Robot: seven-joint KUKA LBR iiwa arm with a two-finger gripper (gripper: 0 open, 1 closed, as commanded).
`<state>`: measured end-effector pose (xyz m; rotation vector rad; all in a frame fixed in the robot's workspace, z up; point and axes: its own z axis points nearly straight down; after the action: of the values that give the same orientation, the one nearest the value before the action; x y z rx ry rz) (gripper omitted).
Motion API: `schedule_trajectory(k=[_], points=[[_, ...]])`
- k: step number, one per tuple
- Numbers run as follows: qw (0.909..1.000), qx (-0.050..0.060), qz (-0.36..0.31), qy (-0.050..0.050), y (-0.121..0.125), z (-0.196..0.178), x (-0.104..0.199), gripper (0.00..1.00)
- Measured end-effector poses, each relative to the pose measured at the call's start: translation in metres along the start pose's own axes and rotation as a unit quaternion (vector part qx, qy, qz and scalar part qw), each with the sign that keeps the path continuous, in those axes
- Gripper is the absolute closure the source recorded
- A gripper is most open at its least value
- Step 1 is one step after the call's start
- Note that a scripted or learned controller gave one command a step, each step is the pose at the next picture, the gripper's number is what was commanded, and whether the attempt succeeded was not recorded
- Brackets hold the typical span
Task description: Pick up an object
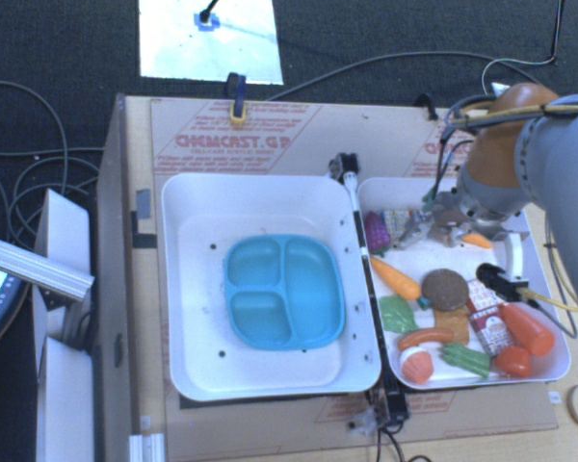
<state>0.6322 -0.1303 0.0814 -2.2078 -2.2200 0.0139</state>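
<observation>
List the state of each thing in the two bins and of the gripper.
Blue three-compartment plastic tray: flat in the left white bin, nothing on it.
Orange toy carrot: lying in the right white bin.
Brown round patty: lying on other toys.
Gripper: low over the right bin's far end.

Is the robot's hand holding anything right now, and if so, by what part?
It cannot be told. The hand sits low at the back of the right bin near the purple toy, but no object shows in its grip.

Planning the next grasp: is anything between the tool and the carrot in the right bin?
Nothing visible. The tool hangs over the right bin's far end; the carrot lies just nearer, bare white floor between them.
</observation>
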Motion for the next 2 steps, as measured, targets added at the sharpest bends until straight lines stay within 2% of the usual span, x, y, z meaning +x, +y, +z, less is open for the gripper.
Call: schedule_trajectory(k=[1, 2], points=[[1.0, -0.009, 0.001, -0.002, 0.036, -0.068, -0.047, 0.0], [1.0, -0.006, 0.002, -0.001, -0.014, -0.017, -0.06, 0.0]])
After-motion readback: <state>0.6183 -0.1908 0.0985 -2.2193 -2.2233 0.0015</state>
